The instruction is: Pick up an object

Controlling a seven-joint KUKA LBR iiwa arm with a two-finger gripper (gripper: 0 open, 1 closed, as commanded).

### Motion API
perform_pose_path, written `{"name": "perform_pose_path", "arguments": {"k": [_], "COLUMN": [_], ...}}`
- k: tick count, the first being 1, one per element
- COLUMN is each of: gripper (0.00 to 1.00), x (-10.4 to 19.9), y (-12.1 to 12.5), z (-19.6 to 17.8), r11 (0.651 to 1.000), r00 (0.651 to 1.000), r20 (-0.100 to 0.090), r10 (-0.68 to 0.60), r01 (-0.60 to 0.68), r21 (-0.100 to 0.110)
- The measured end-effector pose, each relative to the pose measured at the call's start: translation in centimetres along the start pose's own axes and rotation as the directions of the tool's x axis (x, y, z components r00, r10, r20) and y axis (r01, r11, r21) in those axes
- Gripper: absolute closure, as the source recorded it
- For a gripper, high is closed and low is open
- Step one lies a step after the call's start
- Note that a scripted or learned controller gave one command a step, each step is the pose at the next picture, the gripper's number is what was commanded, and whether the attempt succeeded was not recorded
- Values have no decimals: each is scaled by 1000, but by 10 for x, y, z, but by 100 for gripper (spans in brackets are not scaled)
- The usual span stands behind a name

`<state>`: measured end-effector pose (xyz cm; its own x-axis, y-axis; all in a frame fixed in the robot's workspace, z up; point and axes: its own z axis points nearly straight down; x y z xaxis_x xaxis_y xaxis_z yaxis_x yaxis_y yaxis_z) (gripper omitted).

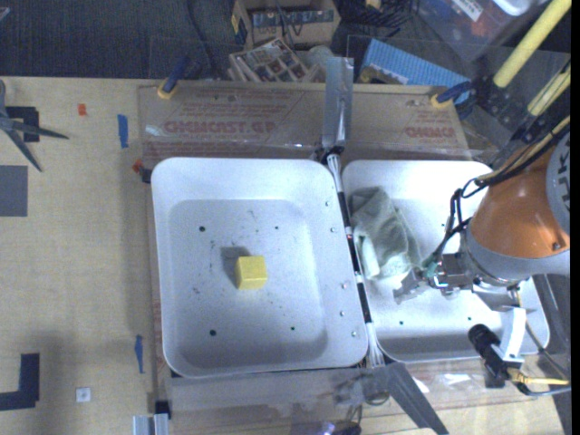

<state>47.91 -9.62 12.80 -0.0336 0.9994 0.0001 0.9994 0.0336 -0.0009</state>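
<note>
The pale wooden bench (72, 270) runs across the view, with dark carpeted floor beyond its far edge. Along the bench's left edge lie a flat dark grey square (13, 191) and some black metal pieces. Short strips of blue tape (122, 130) mark the wood near the far left corner and near the front. Behind the bins a clear plastic sheet with red lettering (236, 125) lies flat along the far edge, held by yellow-handled clamps (172, 82). Past that edge stand a wooden crate of cables and parts (276, 16), a blue ribbed panel (403, 62) and a yellow pole (535, 30) leaning at the far right.

The left shallow white plastic bin (177, 184) holds one thing: a small yellow foam cube (252, 272), sitting on the bin floor a little left of centre, well apart from every wall. Dark specks dot the floor around it.

The right shallow white plastic bin (412, 172) holds a crumpled grey-green cloth (382, 229) bunched against its left wall. The two-finger gripper (410, 285) hangs low just beside the cloth's near right edge; whether it touches the cloth cannot be told, nor how far its jaws stand apart or whether anything is between them. The grey arm with its orange band (518, 220) reaches in from the right.
</note>
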Motion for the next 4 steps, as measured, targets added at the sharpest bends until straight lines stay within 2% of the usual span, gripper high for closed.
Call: {"name": "perform_pose_path", "arguments": {"k": [1, 2, 3, 4], "gripper": [100, 100, 100, 100], "x": [-3, 22, -23, -39], "y": [0, 100, 165, 180], "z": [-10, -57, -27, 41], "r11": [1000, 998, 922, 689], "r00": [1000, 998, 922, 689], "r20": [2, 1, 1, -1], "r10": [7, 56, 387, 725], "r01": [-7, -56, -387, -725], "r21": [-4, -2, -3, -3]}}
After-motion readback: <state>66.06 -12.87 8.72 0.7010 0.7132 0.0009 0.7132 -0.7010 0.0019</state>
